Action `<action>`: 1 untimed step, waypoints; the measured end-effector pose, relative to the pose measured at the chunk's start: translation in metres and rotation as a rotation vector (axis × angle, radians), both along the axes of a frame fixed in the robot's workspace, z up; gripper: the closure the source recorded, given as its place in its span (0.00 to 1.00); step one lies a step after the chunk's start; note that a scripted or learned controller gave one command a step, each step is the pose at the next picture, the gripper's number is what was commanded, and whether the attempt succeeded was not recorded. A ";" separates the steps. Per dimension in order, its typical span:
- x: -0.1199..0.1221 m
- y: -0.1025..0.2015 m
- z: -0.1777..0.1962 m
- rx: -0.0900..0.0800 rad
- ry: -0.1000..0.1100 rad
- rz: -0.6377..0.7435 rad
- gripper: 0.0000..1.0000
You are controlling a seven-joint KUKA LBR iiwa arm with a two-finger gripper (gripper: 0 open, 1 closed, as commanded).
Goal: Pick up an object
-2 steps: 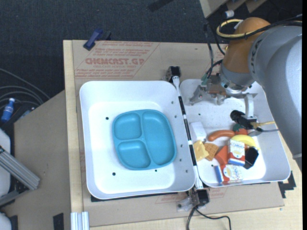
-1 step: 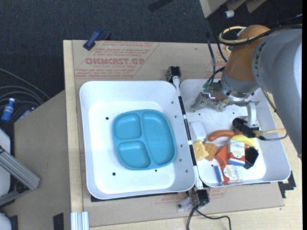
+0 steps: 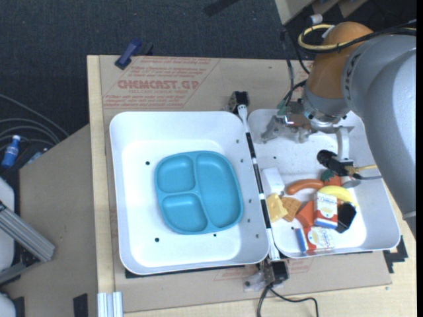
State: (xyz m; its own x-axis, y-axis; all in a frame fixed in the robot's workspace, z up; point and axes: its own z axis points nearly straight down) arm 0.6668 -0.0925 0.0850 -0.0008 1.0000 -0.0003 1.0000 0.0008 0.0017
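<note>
Blue divided plate (image 3: 197, 191) (plain, unpatterned) in white left bin (image 3: 132, 132); yellow banana (image 3: 336, 193).

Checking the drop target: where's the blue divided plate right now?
In the camera view the blue divided plate lies flat near the middle of the left bin, across the divider from the toy pile in the right bin.

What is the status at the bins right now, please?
End effector low over right bin's far end, nothing seen held. Toy pile untouched at near end. Blue tray in left bin.

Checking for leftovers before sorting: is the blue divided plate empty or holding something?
Empty. All three compartments of the blue divided plate show bare blue, lying flat in the left bin.
</note>
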 end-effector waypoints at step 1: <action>-0.094 -0.001 -0.001 0.001 0.003 -0.002 0.00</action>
State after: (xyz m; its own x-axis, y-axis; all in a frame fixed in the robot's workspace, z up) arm 0.5726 -0.0932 0.0842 0.0014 1.0000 0.0006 1.0000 -0.0014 -0.0018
